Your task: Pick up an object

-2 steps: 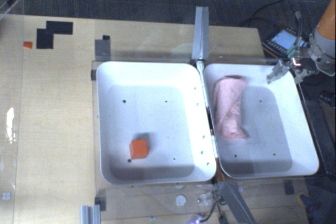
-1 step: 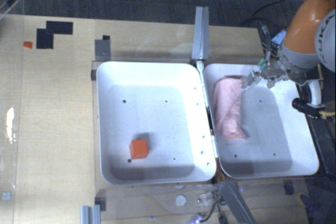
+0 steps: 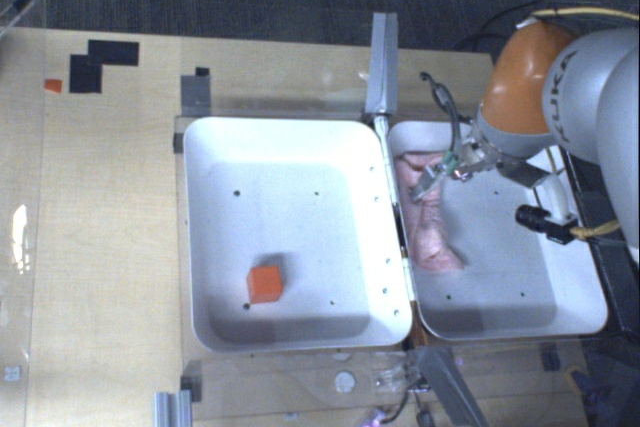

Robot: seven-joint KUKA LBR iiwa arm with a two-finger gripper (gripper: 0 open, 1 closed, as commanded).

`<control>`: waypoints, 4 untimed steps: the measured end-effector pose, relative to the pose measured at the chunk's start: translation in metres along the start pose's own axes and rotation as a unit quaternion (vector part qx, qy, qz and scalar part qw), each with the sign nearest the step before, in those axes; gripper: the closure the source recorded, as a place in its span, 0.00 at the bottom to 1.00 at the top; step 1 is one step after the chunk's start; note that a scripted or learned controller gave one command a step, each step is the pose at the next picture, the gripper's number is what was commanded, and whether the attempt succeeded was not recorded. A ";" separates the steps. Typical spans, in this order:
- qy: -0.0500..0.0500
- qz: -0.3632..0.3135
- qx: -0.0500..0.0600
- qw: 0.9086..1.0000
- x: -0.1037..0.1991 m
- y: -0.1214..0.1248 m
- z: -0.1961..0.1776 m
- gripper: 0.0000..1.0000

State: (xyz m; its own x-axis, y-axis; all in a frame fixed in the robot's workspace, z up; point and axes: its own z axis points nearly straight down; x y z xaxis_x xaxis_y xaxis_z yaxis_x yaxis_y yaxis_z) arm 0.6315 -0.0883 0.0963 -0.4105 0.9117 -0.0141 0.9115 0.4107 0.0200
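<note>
Fingertips of the gripper [image 3: 447, 167] are hanging low in the right bin [image 3: 520, 315], just above the upper end of a pink cloth-like object [image 3: 428, 227] along that bin's left wall; whether they are apart or together cannot be told. The arm [image 3: 560, 85] is leaning in from the upper right, seemingly lining up on this nearest target. 1 orange block [image 3: 265, 284] is lying in the left bin [image 3: 290, 145], lower left.

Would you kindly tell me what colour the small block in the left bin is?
The block is orange, clearest in the camera view.
</note>
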 end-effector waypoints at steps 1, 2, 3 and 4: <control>-0.001 -0.063 -0.004 0.998 0.001 -0.008 -0.001 0.00; 0.008 0.039 0.010 0.999 -0.023 0.033 0.002 0.00; 0.004 0.079 0.006 0.997 -0.034 0.029 -0.039 0.00; 0.003 -0.005 0.009 1.000 -0.025 0.033 -0.006 0.00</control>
State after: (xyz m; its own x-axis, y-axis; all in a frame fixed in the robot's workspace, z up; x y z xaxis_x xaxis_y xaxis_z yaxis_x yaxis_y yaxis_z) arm 0.6722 -0.0978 0.1032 -0.4201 0.9074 -0.0092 0.9075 0.4201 0.0012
